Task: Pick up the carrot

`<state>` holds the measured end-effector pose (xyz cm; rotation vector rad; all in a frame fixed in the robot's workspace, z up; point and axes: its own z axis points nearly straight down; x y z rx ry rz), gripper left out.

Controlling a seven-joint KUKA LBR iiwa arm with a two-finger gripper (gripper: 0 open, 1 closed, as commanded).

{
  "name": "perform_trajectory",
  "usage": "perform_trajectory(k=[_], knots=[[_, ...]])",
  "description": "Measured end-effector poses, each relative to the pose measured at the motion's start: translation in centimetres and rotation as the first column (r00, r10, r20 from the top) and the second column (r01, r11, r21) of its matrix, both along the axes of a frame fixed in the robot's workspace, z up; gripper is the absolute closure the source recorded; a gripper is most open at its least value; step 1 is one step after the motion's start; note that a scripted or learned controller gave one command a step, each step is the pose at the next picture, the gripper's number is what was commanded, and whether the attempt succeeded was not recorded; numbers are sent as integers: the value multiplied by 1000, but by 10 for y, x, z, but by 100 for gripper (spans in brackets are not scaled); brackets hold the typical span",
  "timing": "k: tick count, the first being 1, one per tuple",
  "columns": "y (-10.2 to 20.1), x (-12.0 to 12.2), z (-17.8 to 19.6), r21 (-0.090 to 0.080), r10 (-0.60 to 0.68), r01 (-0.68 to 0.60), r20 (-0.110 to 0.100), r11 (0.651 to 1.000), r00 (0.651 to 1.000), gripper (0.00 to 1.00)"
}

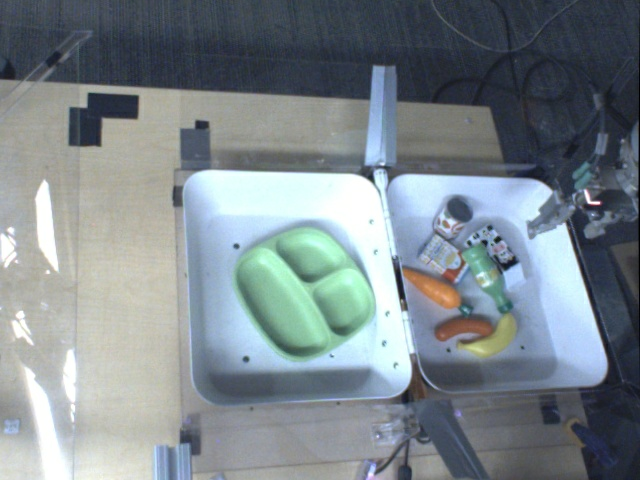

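Overhead, the desk (120, 268) carries two white bins side by side. Inside the left bin (210, 368) lies a green divided plate (303, 290), tilted a little across the floor of the bin. All the loose items sit in the right bin (570, 358). Its carrot (432, 287) lies near the bin's left wall, its thin tip pointing toward that wall and its thick end toward the middle. Just beyond the carrot a small carton (441, 255) stands, with a dark can (458, 210) behind it and a black-and-white box (494, 246) to the right. Close by, a green bottle (487, 273) lies with its cap toward the front. Nearer the front lie a red sausage (463, 328) and a banana (492, 338), touching each other. At the far right edge of that bin the tool (556, 214) hangs, well apart from the carrot; whether it is wide or narrow I cannot tell, and nothing shows in it.
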<state>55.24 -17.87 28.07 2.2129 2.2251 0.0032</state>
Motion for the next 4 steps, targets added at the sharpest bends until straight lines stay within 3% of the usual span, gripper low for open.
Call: perform_trajectory(k=[1, 2, 3, 4], knots=[[-5, 2, 15, 0, -34, 34, 2, 999, 999, 0], [41, -65, -116, 1, -162, 162, -2, 987, 987, 0], [68, -30, -192, 0, -22, 22, 8, 1000, 1000, 0], [77, 53, -193, 3, -220, 220, 5, 975, 975, 0]])
